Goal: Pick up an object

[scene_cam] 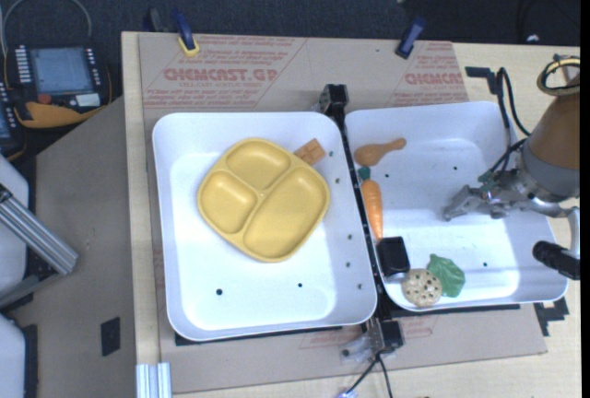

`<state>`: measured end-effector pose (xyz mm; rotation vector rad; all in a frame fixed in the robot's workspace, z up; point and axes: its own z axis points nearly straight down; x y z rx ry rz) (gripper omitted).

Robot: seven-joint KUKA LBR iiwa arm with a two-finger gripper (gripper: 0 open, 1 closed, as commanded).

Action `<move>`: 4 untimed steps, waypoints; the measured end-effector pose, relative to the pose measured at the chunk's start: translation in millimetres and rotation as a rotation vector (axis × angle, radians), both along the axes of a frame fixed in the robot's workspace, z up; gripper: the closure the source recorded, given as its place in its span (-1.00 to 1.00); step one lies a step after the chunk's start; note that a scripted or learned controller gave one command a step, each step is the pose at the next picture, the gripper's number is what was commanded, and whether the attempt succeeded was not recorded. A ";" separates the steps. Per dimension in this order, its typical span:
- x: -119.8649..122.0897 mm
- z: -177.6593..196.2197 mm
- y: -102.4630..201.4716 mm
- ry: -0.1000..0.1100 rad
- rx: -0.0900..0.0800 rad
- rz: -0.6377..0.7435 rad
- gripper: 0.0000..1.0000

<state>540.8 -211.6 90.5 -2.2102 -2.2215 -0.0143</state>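
Note:
My gripper (470,201) hangs low over the right part of the right bin (442,131), above bare white floor, with no object touching it. To its left an orange carrot (371,208) lies along the divider, and a tan drumstick-shaped piece (378,150) sits just above the carrot. Near the bin's front edge are a black block (394,255), a speckled cookie (420,286) and a green leafy piece (447,273). The left bin (184,276) holds a yellow divided plate (264,199) with a small brown block (311,151) at its upper right corner.
The grey arm with its orange band (558,143) comes in over the right bin's right rim. Cables (502,97) loop above it. A black clamp (334,98) sits at the top of the divider. A pendant with a screen (57,74) lies off the bench at far left.

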 end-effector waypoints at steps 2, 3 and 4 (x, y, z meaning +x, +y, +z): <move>-2.1 72.2 -6.1 -0.001 -0.013 -0.005 1.00; 1.5 136.0 -6.8 -0.005 -0.015 -0.004 1.00; 2.7 181.7 -7.2 -0.006 -0.016 -0.003 1.00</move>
